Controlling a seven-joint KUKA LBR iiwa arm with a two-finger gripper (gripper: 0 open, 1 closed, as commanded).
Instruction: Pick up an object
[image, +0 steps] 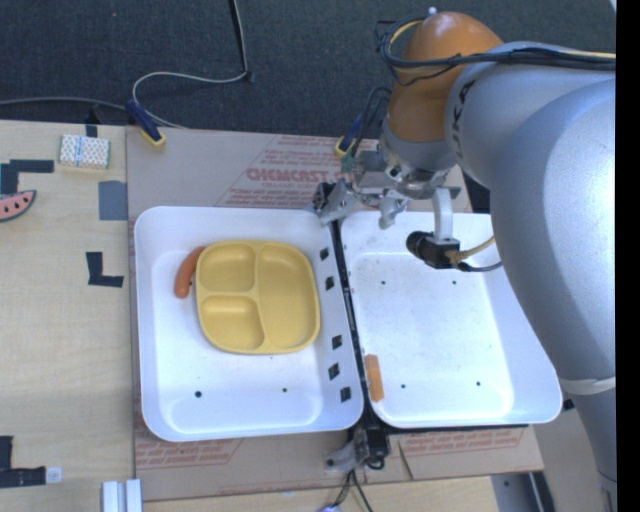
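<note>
Yellow plate (258, 297) beside, perhaps touching, orange carrot (185, 273).

The arm (545, 150) has a smooth, rounded grey shell, with a glossy orange band (432, 75) above the wrist. Black cables loop around the orange section. Below it sits a metal wrist assembly, with a small black unit on a yellowish lead.

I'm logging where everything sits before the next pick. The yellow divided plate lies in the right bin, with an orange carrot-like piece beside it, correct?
Not quite. The camera view shows the yellow divided plate lying in the left bin, not the right bin. The rest holds: an orange carrot-like piece lies right beside the plate's left edge.
</note>
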